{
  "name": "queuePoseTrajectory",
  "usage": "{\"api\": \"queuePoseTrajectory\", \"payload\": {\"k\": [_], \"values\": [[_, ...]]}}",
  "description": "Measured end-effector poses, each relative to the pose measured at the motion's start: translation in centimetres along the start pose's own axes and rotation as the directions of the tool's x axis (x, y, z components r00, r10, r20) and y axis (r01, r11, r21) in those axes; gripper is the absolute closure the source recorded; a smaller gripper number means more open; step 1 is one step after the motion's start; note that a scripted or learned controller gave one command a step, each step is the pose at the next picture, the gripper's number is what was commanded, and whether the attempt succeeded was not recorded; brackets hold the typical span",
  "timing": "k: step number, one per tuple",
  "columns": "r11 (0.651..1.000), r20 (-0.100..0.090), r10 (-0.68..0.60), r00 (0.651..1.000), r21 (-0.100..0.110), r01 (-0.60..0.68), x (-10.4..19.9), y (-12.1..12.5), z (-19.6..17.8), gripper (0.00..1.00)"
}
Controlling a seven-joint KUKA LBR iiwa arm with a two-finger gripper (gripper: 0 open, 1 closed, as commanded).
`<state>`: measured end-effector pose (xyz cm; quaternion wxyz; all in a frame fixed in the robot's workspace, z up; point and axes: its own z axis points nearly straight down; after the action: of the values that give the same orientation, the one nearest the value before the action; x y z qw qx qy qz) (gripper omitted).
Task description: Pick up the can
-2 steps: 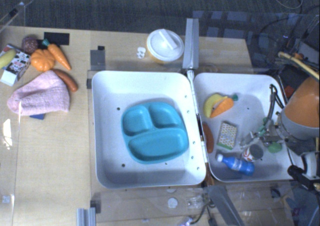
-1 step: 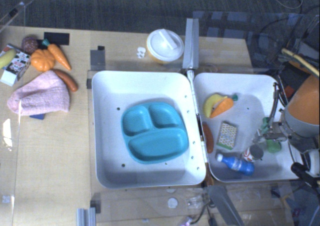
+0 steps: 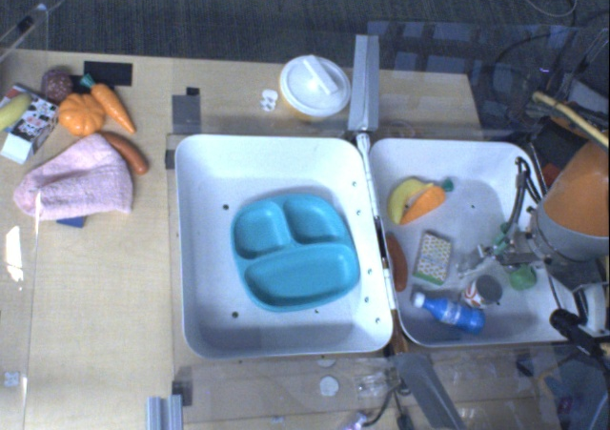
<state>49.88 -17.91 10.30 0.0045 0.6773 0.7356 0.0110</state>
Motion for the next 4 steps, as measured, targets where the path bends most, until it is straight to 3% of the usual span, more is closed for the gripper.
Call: {"api": "queuePoseTrajectory", "payload": {"k": [1, 2, 3, 4], "values": [[0.979, 0.013, -0.202, 0.979, 0.009, 0.202, 4.6, -0.4, 1.3, 0.0], [0.98, 0.02, -0.201, 0.979, 0.0, 0.201, 4.5, 0.0, 0.0, 1.0], [0.993, 0.012, 0.117, 0.993, 0.019, -0.117, 2.1, 0.3, -7.8, 1.0], [0.993, 0.012, 0.117, 0.993, 0.019, -0.117, 2.1, 0.3, -7.8, 0.0]]}}
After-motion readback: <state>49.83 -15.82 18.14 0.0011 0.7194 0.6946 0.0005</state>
